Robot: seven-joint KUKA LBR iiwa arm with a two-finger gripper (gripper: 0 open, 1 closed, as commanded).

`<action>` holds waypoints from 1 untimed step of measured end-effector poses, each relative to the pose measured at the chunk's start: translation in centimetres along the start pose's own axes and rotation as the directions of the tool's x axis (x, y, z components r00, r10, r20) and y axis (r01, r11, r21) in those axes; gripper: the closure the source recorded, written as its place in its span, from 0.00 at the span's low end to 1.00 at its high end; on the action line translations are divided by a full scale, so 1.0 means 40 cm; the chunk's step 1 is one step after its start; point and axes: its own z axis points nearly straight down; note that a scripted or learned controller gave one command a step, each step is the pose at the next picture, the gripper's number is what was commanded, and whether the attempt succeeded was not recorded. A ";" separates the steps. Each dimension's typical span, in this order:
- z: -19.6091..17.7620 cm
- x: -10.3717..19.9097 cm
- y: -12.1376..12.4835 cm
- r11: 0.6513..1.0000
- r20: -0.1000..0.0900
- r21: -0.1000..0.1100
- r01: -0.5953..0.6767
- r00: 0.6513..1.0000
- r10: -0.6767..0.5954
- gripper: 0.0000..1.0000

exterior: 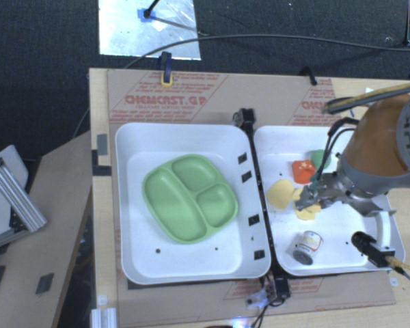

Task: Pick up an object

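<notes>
Camera view, gripper (306, 200) low in the right bin (280, 139), jaws' state hard to tell, over a yellow piece (307, 214), pale yellow round object (280, 193) just left, small can (306, 246) below lying tilted.

Left bin (133, 251): green divided plate (190, 198) fills middle, leaving open white floor along near edge and left wall. Right bin (277, 139): crowded centre, with yellow object (281, 193), orange piece (303, 171) and green piece (319, 158) clustered close together, tool (307, 200) low among them. Small jar (306, 246) lying toward near wall. Open floor at far-left corner and between jar and cluster. Arm (383, 142) covers right side.
</notes>
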 end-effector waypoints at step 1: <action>-0.146 0.013 -0.007 1.000 0.001 -0.002 0.001 1.000 -0.001 1.00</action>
